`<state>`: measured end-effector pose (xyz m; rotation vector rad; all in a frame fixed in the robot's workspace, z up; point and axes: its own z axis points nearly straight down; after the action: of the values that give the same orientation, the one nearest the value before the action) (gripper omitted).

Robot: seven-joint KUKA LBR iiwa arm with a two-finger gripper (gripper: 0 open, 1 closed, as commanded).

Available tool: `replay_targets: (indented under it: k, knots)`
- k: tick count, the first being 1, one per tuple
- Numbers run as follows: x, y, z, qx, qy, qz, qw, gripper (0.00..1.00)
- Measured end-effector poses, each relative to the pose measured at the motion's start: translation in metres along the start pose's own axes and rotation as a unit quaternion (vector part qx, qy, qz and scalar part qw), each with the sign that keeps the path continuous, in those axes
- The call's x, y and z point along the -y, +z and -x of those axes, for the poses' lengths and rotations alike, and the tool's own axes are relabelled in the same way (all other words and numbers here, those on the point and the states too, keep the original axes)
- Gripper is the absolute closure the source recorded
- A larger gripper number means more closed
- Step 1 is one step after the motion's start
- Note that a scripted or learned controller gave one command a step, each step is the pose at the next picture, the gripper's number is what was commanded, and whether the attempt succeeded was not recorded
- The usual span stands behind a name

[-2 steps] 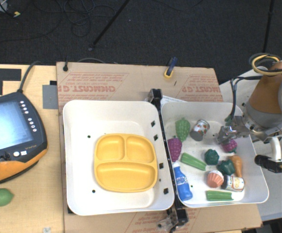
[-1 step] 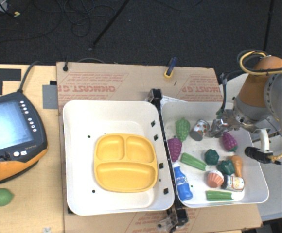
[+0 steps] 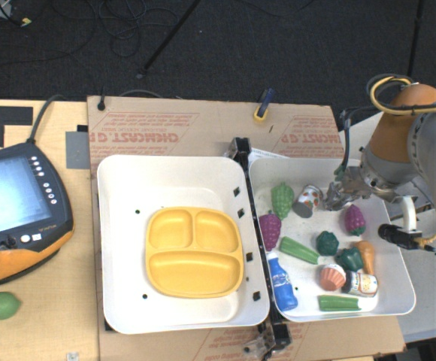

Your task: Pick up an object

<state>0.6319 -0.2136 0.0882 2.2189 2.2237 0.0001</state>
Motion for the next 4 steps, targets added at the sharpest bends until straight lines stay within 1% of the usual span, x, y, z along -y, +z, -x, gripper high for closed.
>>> replay_targets:
  k: [1,2,3,4]
  knots:
    - [0.015,0.001,-0.002,0.000,0.000,-0.002,1.0000,1.00]
    - [0.014,-0.010,-0.002,-0.001,-0.001,-0.002,1.0000,1.00]
    - [0.008,0.001,-0.001,0.000,-0.001,0.000,1.0000,1.00]
    - [0.003,0.000,-0.001,0.000,-0.002,0.000,1.0000,1.00]
